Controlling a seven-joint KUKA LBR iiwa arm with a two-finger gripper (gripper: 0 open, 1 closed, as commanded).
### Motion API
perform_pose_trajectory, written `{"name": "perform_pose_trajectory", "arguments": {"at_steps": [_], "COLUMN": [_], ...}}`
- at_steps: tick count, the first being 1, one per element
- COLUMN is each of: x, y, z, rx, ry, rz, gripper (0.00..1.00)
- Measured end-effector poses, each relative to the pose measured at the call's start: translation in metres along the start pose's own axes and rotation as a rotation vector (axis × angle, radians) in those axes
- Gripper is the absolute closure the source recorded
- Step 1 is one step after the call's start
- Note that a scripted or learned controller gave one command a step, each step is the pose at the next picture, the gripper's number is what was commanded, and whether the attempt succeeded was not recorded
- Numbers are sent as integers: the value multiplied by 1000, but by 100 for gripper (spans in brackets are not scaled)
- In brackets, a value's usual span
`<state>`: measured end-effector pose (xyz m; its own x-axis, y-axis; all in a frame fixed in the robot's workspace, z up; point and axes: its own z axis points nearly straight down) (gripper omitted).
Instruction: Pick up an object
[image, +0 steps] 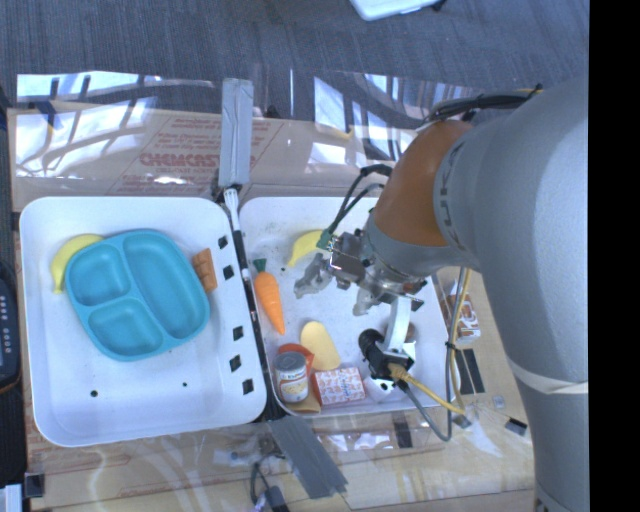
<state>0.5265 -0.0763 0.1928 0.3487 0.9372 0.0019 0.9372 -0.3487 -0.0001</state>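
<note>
The gripper (335, 283) hangs low over the middle of the right bin (262, 222), and from here I cannot tell how its jaws are set; nothing shows between them. The grey arm (520, 220) comes in from the right, its orange band (415, 195) bent over the bin and the wrist turned down toward the bin floor, with black cables looping off it. The things it could take lie around it: a carrot (268, 301), orange with a green top, lies lengthwise along the bin's left wall, near the gripper but apart from it; a yellow banana (304, 245) peeks out just beside the wrist; a pale yellow oval piece (321, 346) sits below, touching a small jar (291, 376) with a red lid and a pink patterned box (340, 385). In the left bin (40, 380) a blue divided plate (135, 293) lies tilted, with another banana (66, 256) tucked at its upper left edge and a small orange block (205, 268) at its right.
</note>
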Motion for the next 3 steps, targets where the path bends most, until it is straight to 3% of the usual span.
{"name": "perform_pose_trajectory", "arguments": {"at_steps": [1,2,3], "x": [-33,-33,-84], "y": [-3,-3,17], "z": [102,92,99], "rx": [4,4,1], "ry": [-1,-1,-3], "rz": [-393,-397,-504], "gripper": [0,100,100]}}
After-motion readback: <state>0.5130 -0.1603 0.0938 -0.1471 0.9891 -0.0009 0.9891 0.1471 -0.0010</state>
